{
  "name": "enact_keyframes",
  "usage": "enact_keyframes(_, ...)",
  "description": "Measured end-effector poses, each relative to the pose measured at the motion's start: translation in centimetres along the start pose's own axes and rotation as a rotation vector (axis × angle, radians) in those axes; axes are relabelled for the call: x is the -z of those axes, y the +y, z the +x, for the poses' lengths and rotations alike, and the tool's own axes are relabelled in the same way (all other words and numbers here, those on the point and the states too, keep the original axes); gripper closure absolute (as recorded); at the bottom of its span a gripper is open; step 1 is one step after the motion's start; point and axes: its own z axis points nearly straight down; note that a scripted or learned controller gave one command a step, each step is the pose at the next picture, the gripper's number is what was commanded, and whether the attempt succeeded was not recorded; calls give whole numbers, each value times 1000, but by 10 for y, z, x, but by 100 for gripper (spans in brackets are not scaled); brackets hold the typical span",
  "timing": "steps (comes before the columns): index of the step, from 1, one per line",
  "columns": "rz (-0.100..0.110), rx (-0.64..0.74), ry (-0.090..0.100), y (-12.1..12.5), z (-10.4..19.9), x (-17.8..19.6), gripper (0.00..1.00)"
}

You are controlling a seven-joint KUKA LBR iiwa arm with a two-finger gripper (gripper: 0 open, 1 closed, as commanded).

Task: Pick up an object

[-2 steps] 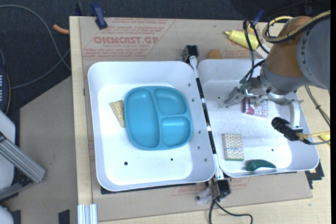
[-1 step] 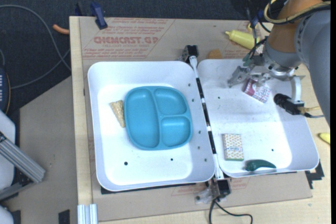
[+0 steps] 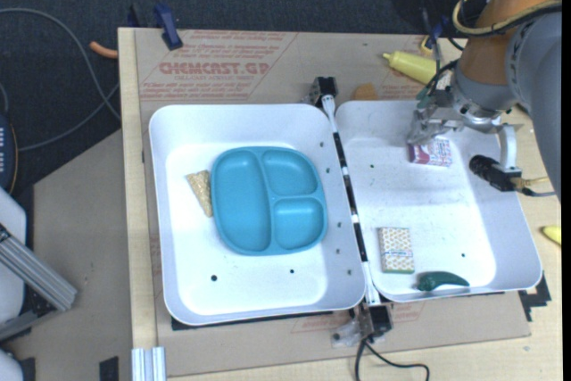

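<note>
My gripper (image 3: 427, 128) hangs low over the far part of the right bin (image 3: 500, 232), reaching in from the right. Directly under and just in front of it lies a small pink-and-white packet (image 3: 434, 153), touching or nearly touching the gripper's tip. Near the bin's front sits a tan patterned square (image 3: 396, 248), flat on the floor. A dark green curved piece (image 3: 442, 281) rests against the front wall.
The left bin (image 3: 178, 272) holds a blue divided plate (image 3: 268, 198) with a tan cracker-like piece (image 3: 200, 187) at its left edge. A yellow object (image 3: 410, 64) lies on the bench behind the right bin. A blue clamp (image 3: 167, 25) sits at the bench's far left corner.
</note>
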Motion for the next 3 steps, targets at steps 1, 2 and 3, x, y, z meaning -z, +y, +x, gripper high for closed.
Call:
enact_keyframes(1, 1, 0, 0, 0, 0, 0, 0)
enact_keyframes(2, -3, 1, -2, 1, 0, 10, 100)
enact_keyframes(3, -2, 1, -2, 1, 0, 10, 0)
